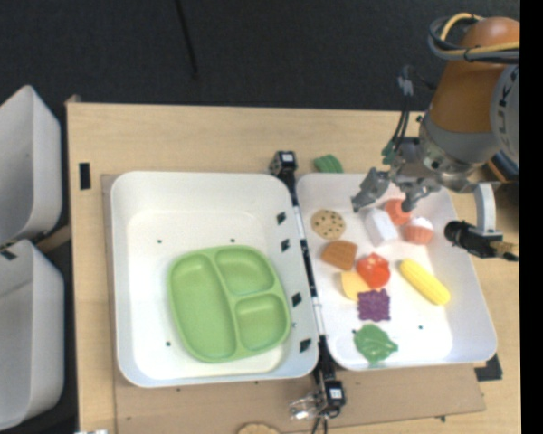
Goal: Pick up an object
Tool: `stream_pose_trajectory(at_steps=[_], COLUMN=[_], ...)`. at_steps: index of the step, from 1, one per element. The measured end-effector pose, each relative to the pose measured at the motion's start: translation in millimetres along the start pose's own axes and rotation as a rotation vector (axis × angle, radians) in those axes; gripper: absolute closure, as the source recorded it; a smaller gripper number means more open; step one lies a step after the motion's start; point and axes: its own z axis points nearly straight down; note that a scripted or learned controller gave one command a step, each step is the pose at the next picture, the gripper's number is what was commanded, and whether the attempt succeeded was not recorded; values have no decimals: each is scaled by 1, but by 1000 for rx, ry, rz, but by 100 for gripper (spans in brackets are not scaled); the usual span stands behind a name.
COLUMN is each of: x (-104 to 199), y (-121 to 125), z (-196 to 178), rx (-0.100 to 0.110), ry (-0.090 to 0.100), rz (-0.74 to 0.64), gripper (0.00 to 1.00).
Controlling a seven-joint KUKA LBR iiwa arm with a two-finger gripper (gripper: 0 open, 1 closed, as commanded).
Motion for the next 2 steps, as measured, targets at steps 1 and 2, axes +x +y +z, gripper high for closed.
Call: stream_pose_trajectory(at_steps=[1,2], x=[0,-8], y=[2,0], z=[-5,44], rx=[-9,-5], ry=[-1,-2], rz=[-2,0], gripper=[0,0])
